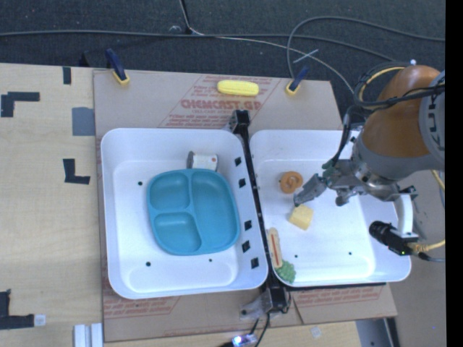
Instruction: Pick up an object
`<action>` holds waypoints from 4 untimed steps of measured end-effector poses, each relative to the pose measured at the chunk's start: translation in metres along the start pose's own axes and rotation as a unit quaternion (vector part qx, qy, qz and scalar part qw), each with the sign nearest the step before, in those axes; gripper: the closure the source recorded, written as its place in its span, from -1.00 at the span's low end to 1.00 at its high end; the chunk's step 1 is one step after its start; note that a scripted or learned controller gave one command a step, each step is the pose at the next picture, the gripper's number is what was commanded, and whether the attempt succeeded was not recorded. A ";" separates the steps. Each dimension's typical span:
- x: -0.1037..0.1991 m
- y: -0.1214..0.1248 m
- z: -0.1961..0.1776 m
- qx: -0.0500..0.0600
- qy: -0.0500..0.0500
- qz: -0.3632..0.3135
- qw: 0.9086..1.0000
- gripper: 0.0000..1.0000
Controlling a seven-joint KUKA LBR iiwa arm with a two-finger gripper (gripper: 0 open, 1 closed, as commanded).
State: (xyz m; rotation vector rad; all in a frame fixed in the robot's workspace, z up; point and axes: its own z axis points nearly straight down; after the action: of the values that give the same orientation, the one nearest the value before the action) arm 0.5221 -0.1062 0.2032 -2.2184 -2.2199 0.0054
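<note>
Currently the hand is seen low over the right bin, reaching in from the right w/ the grey arm and its orange band above it. Whether the hand is parted or closed can't be told; nothing is seen gripped by it.

Right bin contents:
- Yellow block: lies just below and left of the hand, very near it; contact can't be judged.
- Brown round item: sits just left of the hand, near the block, apart from it.
- Hot dog: laid lengthwise along the bin's left wall.
- Green item: found at the bin's front-left corner, touching or just beside the hot dog's lower end.

Left bin contents:
- Blue divided plate: set flat approx. mid-bin, 3 compartments visible.
- Small white item: placed just behind the plate's far edge.

A yellow item is seen on the cardboard behind the bins, between two clamps. Cardboard rests on the counter. Cables are draped across the dark floor beyond.
</note>
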 end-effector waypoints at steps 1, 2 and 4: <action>-0.001 -0.003 0.065 0.002 0.001 0.000 1.000 -1.00; 0.000 -0.004 0.118 -0.001 0.000 0.000 1.000 -1.00; 0.008 -0.004 0.061 -0.003 0.000 0.000 1.000 1.00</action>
State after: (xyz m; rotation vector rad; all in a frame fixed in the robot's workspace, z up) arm 0.5175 -0.0987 0.1421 -2.2199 -2.2236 -0.0010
